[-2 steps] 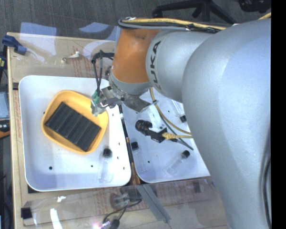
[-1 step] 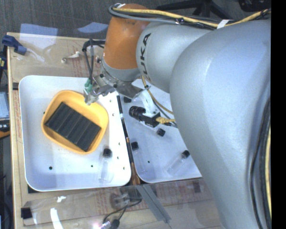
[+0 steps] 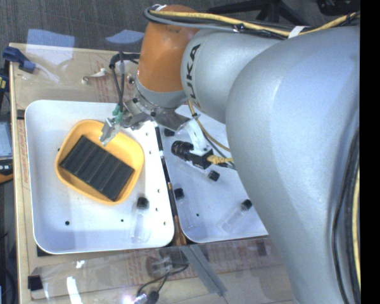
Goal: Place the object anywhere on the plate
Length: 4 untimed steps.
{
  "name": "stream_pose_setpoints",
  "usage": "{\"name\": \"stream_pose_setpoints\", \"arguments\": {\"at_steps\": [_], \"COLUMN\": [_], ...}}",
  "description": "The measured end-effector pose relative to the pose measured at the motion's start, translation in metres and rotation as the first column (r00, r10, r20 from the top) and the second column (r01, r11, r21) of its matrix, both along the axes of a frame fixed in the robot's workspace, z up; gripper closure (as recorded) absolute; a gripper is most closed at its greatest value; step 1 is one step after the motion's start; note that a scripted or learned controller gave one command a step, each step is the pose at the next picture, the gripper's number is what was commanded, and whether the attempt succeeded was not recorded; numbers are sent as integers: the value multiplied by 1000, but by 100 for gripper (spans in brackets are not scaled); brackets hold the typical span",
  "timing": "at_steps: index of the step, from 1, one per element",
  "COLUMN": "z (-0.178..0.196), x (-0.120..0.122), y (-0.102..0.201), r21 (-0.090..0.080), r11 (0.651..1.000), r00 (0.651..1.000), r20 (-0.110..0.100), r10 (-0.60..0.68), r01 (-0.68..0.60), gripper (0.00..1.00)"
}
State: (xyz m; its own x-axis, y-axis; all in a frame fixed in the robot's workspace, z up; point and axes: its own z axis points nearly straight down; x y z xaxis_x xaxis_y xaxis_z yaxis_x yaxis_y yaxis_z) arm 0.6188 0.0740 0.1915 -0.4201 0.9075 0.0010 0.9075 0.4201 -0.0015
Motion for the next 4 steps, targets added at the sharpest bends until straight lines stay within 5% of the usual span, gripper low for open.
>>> {"name": "stream_pose_setpoints", "arguments": {"at_steps": [1,2,3,4], "z": [0,10,0,10], "x": [2,3,-11,-10], "y": [-45,-45,-2,-3], "r21": [0,0,0,0], "r11": [983,983,964,964], "r00": [983,983,964,964], "r20": [-3,-3,-2,-2], "r10": [181,183,266,267], "r01": [-181,-183,-266,-267], "gripper": [0,100,100,100]}}
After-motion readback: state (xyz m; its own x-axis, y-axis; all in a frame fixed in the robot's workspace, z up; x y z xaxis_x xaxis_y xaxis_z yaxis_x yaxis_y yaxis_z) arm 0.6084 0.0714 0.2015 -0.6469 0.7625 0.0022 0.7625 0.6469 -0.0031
